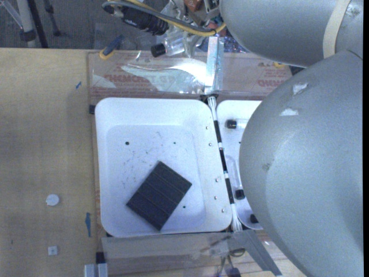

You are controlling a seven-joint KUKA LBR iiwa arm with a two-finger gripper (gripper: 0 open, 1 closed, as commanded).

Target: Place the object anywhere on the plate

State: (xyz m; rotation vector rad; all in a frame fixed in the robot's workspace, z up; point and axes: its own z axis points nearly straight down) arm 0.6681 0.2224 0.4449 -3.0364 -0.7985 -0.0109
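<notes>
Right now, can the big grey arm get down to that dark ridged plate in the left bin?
Probably yes. The dark plate lies flat in the left bin with nothing on it or over it. The arm looms over the right bin, so it would have to swing left first.

Faint red lettering on cardboard [150, 77], upside down, unreadable

Plate [159, 195]: dark, near-black flat slab, rectangular, surface crossed by faint parallel grooves running along its length. Lies flat on floor of left white bin [115, 120], in lower middle part, turned at slant so corners point toward bin walls. Lower corner near bin's front wall, not touching. Nothing resting on top. Object to be placed: cannot tell which it is.
</notes>
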